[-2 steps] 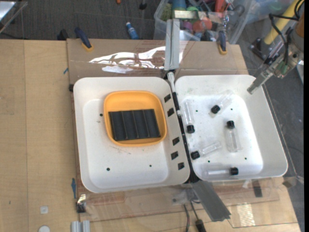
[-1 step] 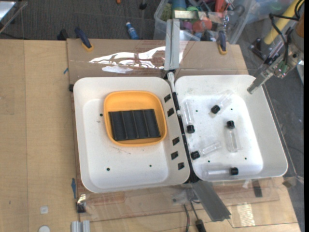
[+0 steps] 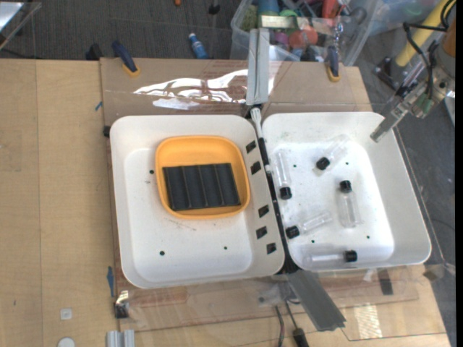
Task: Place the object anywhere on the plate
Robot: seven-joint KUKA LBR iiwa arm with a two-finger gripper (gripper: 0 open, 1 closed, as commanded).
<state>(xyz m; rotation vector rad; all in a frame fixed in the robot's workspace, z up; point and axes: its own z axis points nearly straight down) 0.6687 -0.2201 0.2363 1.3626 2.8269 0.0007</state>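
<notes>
Bench (image 3: pixel 51 194) inventory, as we log it from the overhead camera:

Left bin (image 3: pixel 130 259): white, shallow. We record one orange plate (image 3: pixel 202 148) in its upper middle, carrying a black ribbed block (image 3: pixel 201 186) that covers most of the plate's floor.

Right bin (image 3: pixel 405 223): white, shallow, touching the left bin along a seam marked with black tabs. We count clear vials with black caps scattered in it: one at 12 o'clock of the bin's centre (image 3: pixel 329 155), one at 9 o'clock near the seam (image 3: pixel 282 176), one at 3 o'clock (image 3: pixel 347 202), one at 7 o'clock (image 3: pixel 305 225), one at 6 o'clock along the lower wall (image 3: pixel 334 254). None lies on the plate.

Claw (image 3: pixel 382 130): we see it at 2 o'clock of the right bin, over the upper right rim, apart from every vial. We cannot tell how its fingers stand.

Clear tub of coloured toys (image 3: pixel 311 9): beyond the bins, at 12 o'clock.
</notes>
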